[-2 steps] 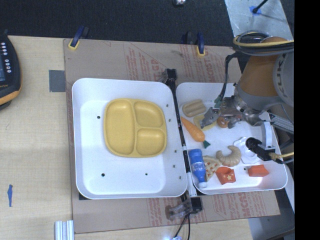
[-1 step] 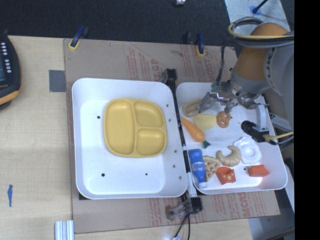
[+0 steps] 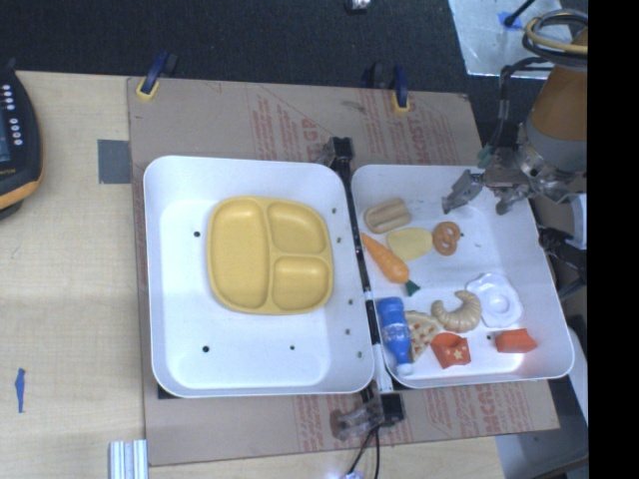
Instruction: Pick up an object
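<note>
Toys crowd the right bin (image 3: 544, 267), chief among them an orange carrot (image 3: 384, 257) with a green tip (its long axis slanting from far-left to near-right, green end nearest the camera) lying at the bin's left wall, just beside a pale yellow potato slice (image 3: 409, 242). A hot dog (image 3: 387, 214) sits beyond it, a pretzel (image 3: 446, 237) to the right. The gripper (image 3: 486, 196) hovers over the bin's far right, fingers spread wide, holding nothing. A yellow divided tray (image 3: 270, 254) occupies the left bin (image 3: 175, 297).
</note>
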Available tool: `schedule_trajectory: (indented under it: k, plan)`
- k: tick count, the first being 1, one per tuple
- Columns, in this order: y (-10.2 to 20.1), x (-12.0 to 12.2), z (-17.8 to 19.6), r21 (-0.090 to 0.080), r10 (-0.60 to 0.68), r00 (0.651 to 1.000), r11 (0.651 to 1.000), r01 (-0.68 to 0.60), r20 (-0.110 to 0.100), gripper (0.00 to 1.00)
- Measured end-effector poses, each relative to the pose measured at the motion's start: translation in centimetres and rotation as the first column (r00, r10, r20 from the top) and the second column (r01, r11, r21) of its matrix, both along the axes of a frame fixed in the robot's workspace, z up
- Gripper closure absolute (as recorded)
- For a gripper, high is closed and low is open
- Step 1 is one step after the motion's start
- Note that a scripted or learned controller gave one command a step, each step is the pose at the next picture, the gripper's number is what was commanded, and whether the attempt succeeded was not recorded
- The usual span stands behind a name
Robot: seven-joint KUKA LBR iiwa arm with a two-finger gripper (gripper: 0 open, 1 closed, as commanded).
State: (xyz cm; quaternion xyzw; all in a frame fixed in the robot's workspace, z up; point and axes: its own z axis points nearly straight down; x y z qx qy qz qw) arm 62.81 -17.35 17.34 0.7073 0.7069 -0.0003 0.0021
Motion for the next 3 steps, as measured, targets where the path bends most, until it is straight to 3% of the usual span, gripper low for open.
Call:
schedule_trajectory:
  k: [1, 2, 3]
  plan:
    - [0.9, -1.3, -7.2, 0.004, 0.005, 1.0, 1.0, -0.005, -0.012, 0.0]
    - [0.3, 0.1, -8.1, 0.002, 0.007, 1.0, 1.0, -0.007, -0.003, 0.0]
    - [0.2, 0.2, -6.9, 0.0, 0.01, 1.0, 1.0, -0.01, 0.0, 1.0]
